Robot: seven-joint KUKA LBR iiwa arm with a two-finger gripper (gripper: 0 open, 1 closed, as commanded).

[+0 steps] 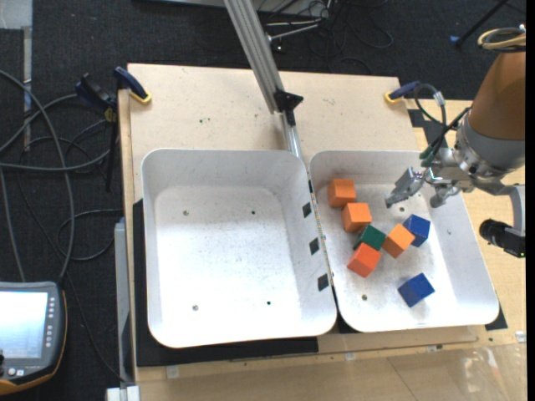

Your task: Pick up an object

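A pale wooden bench [217,107] carries two shallow white plastic bins side by side. The left bin [167,224] sits next to the right bin [468,257], which holds small cubes in a loose cluster. The grey arm with its orange band [501,90] reaches in from the right; its gripper [415,189] hangs over the right bin's upper part — jaws spread, nothing between them. Below it lie four orange cubes [341,192], two blue cubes [415,289] and one green cube [371,238].
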